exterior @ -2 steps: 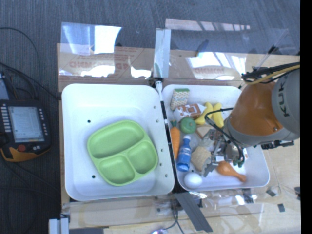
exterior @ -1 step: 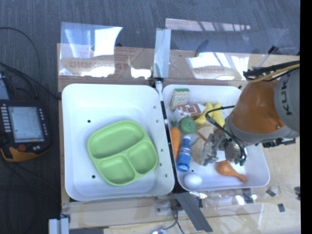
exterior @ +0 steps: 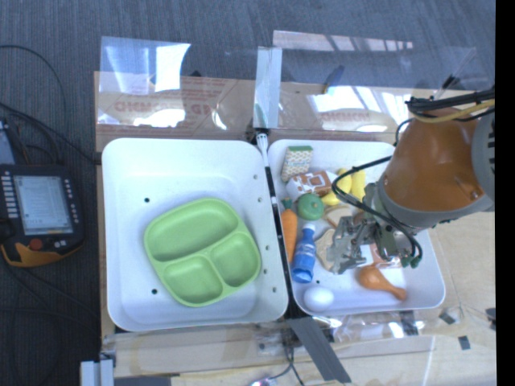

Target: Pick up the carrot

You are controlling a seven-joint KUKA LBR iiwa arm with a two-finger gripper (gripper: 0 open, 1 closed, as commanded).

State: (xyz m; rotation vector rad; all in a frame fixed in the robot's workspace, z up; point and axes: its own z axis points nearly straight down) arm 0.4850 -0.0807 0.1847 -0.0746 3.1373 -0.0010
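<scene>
A dark grey carpeted floor surrounds a bench that carries two shallow white bins, with clear plastic panels and brown cardboard standing along their far side. A teach pendant [exterior: 39,207] lies on the floor off to the left, cables trailing from it. The left bin [exterior: 129,167] holds a green divided plate [exterior: 203,250], with bare white floor around it on all sides. The right bin [exterior: 426,284] is crowded: the carrot [exterior: 289,230] lies lengthwise against its left wall, just beside a blue bottle [exterior: 304,253], with a green round item [exterior: 311,207] near its far end, a white egg [exterior: 319,298] toward the near rim and an orange drumstick-shaped toy [exterior: 381,281] to the right. The arm reaches in from the right, its orange band [exterior: 434,167] above the right bin, and the gripper [exterior: 348,252] hangs low over the bin's middle, apart from the carrot, with the bottle between. Whether its fingers are spread or closed, I cannot tell amid the clutter.
</scene>
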